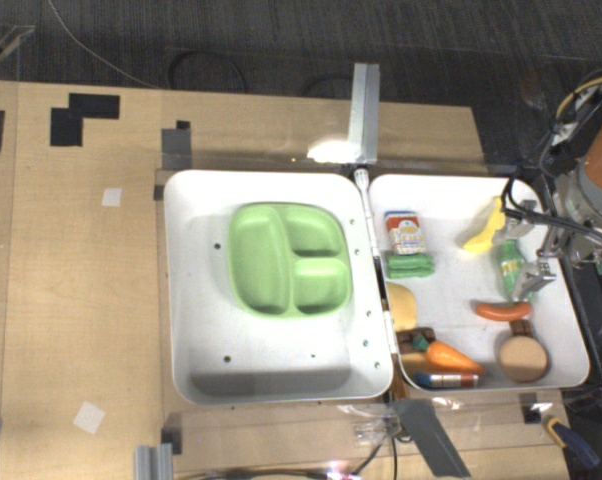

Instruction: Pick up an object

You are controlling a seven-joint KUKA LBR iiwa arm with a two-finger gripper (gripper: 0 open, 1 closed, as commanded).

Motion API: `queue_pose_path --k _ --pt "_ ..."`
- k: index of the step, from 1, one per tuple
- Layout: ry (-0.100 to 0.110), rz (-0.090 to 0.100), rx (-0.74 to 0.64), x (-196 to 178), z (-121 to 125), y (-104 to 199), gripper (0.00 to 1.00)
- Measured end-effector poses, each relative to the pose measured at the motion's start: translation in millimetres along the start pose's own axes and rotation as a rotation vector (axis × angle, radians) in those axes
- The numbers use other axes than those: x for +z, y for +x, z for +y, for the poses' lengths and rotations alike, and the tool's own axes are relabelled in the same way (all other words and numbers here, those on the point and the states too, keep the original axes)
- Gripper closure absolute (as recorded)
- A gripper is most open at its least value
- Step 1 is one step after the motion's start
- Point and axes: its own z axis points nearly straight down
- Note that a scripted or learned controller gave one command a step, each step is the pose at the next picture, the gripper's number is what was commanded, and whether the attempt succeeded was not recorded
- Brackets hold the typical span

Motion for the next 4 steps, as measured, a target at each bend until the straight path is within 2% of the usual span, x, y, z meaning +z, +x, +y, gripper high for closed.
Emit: queue_pose_path --k 1,2,3,4 --pt "0.001 -0.004 0.177 118.7 -12.4 22.9 0.0" --pt "0.002 -0.011 0.291 119.9 20.0 54.0 0.0" --pt "0.0 -0.011 0.266 120.0 63.9 23.9 0.0" --pt "-0.001 -0.006 0.245 122.7 48.5 -56.0 0.0"
